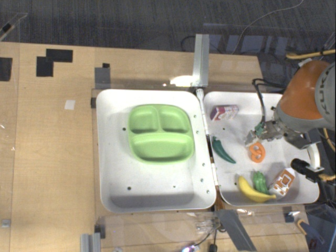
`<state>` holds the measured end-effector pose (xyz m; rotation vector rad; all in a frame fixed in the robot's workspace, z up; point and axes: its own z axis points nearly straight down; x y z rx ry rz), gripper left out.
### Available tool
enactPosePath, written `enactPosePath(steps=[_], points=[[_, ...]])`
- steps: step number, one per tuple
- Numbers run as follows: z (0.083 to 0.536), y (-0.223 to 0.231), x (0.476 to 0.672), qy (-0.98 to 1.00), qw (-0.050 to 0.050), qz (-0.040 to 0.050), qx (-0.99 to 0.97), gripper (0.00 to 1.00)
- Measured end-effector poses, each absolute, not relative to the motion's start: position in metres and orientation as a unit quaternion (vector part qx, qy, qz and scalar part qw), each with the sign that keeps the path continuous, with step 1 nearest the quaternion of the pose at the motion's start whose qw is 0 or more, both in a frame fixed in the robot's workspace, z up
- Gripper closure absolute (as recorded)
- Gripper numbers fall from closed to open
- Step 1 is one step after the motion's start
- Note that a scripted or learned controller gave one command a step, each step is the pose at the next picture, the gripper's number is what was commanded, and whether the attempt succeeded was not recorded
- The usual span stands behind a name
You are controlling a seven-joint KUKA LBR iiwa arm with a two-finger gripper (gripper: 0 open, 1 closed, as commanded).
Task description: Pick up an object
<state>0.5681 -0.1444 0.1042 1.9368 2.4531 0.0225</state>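
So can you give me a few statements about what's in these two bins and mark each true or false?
1. The green plate lies in the left bin. True.
2. The banana lies on the green plate. False: it lies in the right bin, near its front edge.
3. The orange pretzel lies just below the gripper. True.
4. The right bin holds one thing. False: it holds several, among them a green pepper.
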Motion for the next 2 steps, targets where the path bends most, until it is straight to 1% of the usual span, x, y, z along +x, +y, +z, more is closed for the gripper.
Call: enactPosePath(steps=[1,2], points=[[0.1311,-0.1147,0.6377,0.792,0.003,0.0018,0.61,1.0],[0.131,-0.1148,0.6376,0.792,0.003,0.0018,0.61,0.0]])
